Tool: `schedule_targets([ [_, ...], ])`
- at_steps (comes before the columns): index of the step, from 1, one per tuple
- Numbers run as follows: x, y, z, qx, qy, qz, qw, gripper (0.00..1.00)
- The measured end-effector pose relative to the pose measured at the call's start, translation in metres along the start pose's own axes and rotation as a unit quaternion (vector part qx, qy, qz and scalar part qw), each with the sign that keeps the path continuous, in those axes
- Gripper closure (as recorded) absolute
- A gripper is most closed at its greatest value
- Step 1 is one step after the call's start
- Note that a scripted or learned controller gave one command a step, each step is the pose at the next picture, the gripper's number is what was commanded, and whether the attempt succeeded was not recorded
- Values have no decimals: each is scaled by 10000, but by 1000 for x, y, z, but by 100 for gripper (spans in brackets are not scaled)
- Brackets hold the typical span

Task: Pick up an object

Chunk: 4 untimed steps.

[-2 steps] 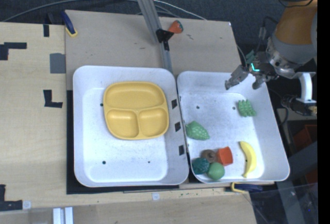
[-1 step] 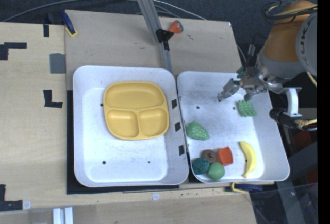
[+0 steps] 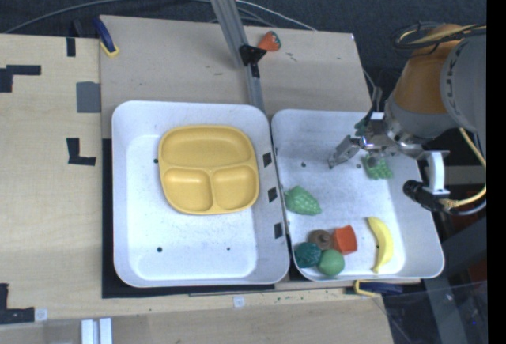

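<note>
Plywood tabletop (image 3: 182,50) fills the left and middle of the frame, with dark carpet along the top edge and two shallow white bins set side by side on it. Largest of what lies in them is the yellow divided tray (image 3: 209,168), sitting in the upper half of the left bin (image 3: 130,200). At the right edge the grey arm (image 3: 458,89) with its orange band reaches down over the right bin (image 3: 411,255), and its jaws (image 3: 353,148) stand apart, tips hovering low in the upper part of that bin with nothing between them.

Several candidates for the pick lie in the right bin. A yellow banana (image 3: 381,243) rests near the bin's lower right. A green leafy toy (image 3: 302,201) sits at the left side of the bin, well apart from the others. A small green bunch (image 3: 379,169), perhaps grapes, lies just right of the jaws, close under the wrist. Along the bottom edge a red block (image 3: 345,240), a brown ring (image 3: 320,238), a dark green piece (image 3: 307,255) and a light green ball (image 3: 332,262) crowd together, touching.

To do the step well, I would judge the green bunch the nearest target: centre the jaws over it, descend until the tips straddle it, then close before lifting. The crowded cluster looks riskier.
</note>
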<state>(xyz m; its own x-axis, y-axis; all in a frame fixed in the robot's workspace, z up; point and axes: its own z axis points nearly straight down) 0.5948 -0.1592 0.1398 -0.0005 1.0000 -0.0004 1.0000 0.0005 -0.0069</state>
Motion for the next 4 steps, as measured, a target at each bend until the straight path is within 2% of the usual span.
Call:
schedule_targets([
  [1,0,0,52,-28,-7,-4,10000,0],
  [2,2,0,41,-24,4,-14,10000,100],
  [4,-1,-7,-84,-63,-5,-5,10000,100],
])
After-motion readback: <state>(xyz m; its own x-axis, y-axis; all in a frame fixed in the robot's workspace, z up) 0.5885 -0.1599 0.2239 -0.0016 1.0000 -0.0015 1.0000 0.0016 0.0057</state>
